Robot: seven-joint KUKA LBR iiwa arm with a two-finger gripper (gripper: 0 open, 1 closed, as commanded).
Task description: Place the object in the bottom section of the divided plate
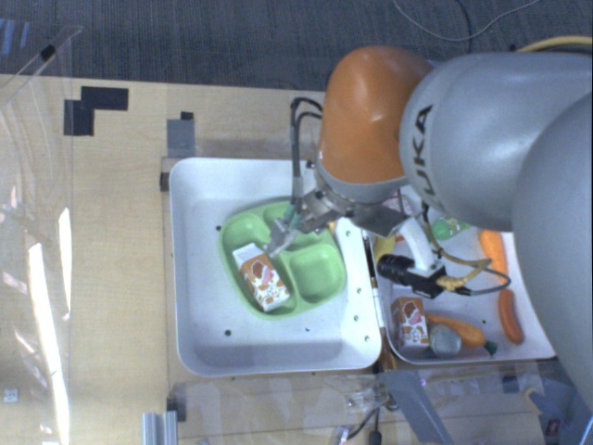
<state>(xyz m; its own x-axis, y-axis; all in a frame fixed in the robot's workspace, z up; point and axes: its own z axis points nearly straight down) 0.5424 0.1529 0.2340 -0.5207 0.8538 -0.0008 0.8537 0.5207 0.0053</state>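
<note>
A green divided plate [320, 276] lies in the left white bin [204, 276]. A small carton with a fruit print [262, 280] lies in the plate's lower left section, tilted. My gripper [281, 235] hangs over the plate just up and right of the carton, its thin fingers pointing down toward the carton's upper end. The carton rests on the plate rather than between the fingers. The arm's orange band and grey body cover the plate's upper right part.
The right bin [463, 355] holds a second printed carton [410, 321], a carrot [456, 328], an orange sausage-like piece [509, 315], a grey lump [445, 343] and a green item [447, 228]. Cables hang from the wrist over the divider between the bins.
</note>
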